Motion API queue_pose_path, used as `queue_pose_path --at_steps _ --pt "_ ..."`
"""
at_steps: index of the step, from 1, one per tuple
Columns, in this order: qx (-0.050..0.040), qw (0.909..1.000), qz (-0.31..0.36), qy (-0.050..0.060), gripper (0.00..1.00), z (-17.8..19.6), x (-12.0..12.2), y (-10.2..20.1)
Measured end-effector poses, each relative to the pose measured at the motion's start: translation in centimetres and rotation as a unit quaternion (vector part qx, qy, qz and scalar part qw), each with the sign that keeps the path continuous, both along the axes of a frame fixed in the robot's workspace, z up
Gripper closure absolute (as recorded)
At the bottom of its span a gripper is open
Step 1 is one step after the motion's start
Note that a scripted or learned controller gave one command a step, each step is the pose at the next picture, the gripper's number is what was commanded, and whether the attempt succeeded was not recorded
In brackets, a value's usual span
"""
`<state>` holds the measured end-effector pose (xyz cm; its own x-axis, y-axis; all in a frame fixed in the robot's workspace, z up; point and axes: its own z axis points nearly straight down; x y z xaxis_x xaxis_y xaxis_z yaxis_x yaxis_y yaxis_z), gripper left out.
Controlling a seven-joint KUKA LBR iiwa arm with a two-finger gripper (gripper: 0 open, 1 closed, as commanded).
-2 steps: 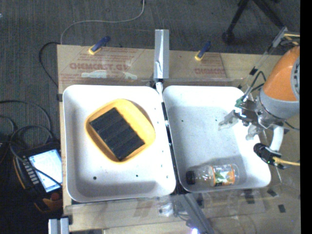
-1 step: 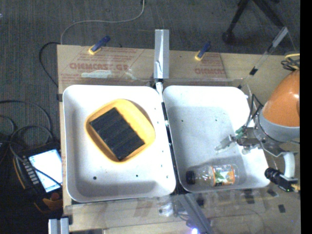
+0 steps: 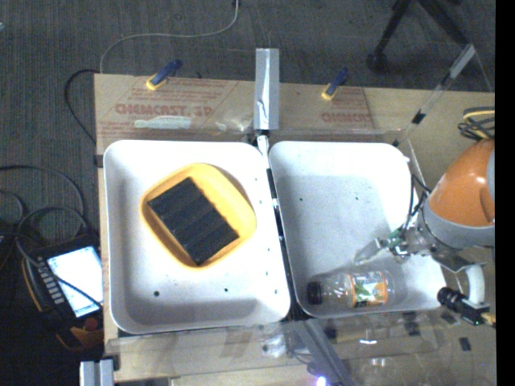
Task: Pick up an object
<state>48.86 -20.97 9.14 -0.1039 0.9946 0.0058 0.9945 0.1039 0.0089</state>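
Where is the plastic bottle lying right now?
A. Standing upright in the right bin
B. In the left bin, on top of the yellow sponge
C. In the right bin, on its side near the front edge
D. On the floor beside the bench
C: the plastic bottle lies on its side along the front wall of the right bin, while the yellow sponge sits alone in the left bin.
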Motion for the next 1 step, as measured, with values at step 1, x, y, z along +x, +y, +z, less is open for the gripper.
queue_pose_path --at_steps 1 --pt "-0.0009 1.0000 0.000 -0.004 1.00 1.08 0.26 0.05"
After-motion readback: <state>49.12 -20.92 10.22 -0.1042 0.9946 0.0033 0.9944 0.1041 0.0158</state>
